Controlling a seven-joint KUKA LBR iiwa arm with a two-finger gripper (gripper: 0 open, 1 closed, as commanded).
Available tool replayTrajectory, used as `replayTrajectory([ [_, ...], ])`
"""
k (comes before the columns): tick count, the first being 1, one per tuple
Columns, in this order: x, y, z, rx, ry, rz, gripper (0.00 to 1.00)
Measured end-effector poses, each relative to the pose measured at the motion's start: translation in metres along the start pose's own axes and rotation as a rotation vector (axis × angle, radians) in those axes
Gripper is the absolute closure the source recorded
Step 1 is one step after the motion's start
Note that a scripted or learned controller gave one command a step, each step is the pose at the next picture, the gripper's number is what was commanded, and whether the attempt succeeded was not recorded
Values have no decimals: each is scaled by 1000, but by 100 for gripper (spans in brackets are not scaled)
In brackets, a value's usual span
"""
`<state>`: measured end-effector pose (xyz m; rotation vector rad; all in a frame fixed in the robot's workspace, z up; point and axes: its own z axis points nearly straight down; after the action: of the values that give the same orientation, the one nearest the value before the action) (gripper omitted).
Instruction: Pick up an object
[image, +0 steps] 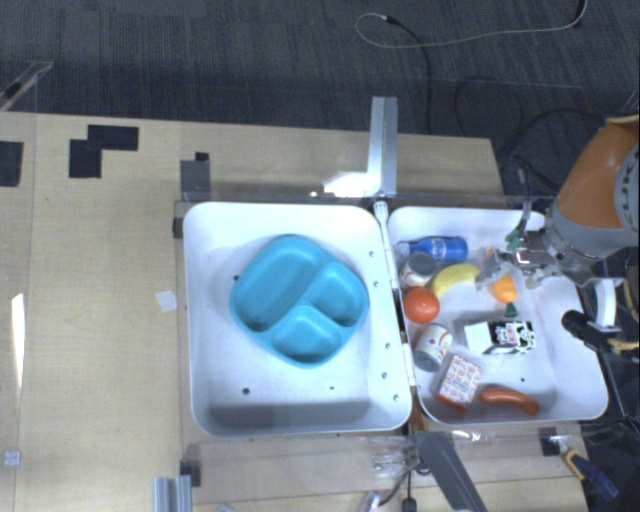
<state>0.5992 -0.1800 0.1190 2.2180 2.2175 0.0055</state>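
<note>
Clutter is our worry: gripper (512, 262) hangs over the right bin (590, 400) at three o'clock, just above a small orange piece (505, 290), grip state we cannot tell. Banana (455, 278) and blue bottle (437, 247) crowd close; a nudge could spoil the pick.

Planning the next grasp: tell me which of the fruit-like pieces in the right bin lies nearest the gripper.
The small orange piece, right beside the gripper. The yellow banana and the red-orange tomato lie farther toward the divider.
</note>
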Motion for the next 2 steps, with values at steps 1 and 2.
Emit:
replayTrajectory([
  [1, -15, 11, 30, -4, -1, -164, 0],
  [2, -13, 14, 17, -12, -2, -167, 100],
])
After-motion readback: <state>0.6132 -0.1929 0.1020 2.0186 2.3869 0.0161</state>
